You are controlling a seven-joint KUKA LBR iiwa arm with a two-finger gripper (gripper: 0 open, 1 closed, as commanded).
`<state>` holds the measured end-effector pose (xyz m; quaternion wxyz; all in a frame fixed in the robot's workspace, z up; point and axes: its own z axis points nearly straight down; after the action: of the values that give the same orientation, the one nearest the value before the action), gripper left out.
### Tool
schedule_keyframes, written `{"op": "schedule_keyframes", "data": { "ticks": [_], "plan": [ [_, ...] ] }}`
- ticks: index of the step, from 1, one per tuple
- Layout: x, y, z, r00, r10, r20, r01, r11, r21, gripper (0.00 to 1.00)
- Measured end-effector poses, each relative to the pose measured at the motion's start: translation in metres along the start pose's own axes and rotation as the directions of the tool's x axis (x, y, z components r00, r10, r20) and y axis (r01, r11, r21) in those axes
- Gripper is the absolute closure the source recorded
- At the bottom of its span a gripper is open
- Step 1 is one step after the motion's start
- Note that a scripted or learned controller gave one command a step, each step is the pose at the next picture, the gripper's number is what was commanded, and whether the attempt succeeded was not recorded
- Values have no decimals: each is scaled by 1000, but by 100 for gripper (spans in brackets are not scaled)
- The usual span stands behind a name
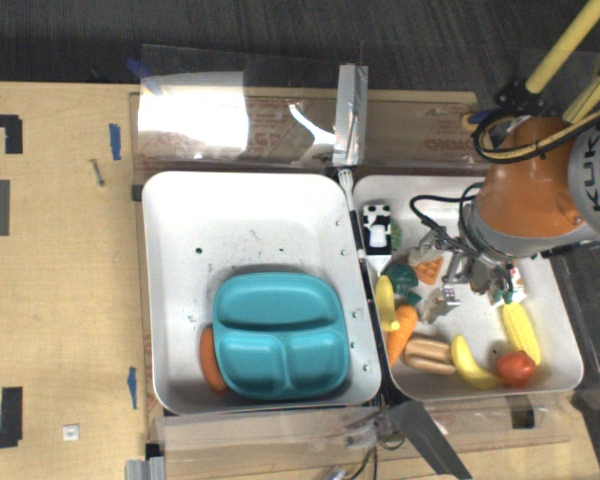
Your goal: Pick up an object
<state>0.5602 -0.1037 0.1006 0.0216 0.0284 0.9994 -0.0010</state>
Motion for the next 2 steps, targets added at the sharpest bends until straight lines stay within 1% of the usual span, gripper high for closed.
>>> {"op": "schedule_keyframes", "data": {
  "ticks": [1,2],
  "plan": [
    [15,-66,-4,876,-481,-21,481,876,-8,0],
    [41,-36,-1,957,-291,-4,291,957,7,0]
  ]
}}
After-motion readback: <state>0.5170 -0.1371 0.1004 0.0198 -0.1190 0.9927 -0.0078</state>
